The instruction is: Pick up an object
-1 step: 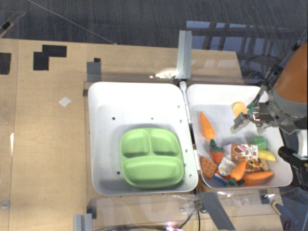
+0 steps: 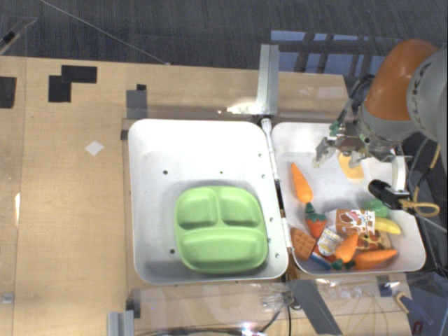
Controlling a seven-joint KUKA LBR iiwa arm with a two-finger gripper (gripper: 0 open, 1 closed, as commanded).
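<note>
My gripper [image 2: 340, 152] hovers over the back of the right bin [image 2: 301, 135], its two fingers spread apart and open, with nothing between them. A pale yellow-orange piece [image 2: 352, 168] lies on the bin floor just under the right finger. An orange carrot [image 2: 301, 182] lies left of and nearer than the gripper. At the bin's front is a heap of toy food: a strawberry [image 2: 315, 225], a waffle piece [image 2: 302, 242], a printed carton [image 2: 355, 222], a banana [image 2: 389, 226] and a second carrot [image 2: 374, 257].
The left bin [image 2: 154, 187] holds a green divided plate [image 2: 220, 228] towards its front. A metal post [image 2: 268, 82] stands behind the wall shared by the two bins. The arm's orange band [image 2: 395, 82] rises at the right.
</note>
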